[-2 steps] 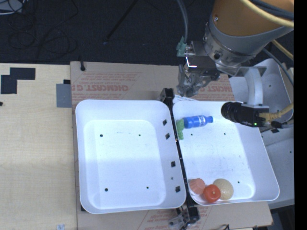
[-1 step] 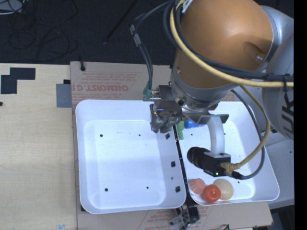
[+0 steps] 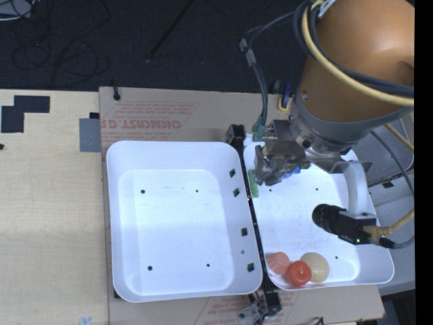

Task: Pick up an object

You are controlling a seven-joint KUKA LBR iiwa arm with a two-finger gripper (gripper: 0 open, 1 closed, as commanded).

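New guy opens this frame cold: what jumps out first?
The big grey arm with its orange band fills the upper right, its gripper low over the right bin near the divider. Next, three small round objects in that bin's near corner: a red ball, a cream one, a pinkish one.

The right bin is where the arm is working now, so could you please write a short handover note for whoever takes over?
End effector: low over the right bin, near its left wall; whether it grips anything can't be judged.
Objects: red ball, pale ball and pink piece clustered at the bin's near edge, apart from the end effector. A small green item sits by the divider.
Done: nothing visibly lifted.
Left: grasp and lift one object.
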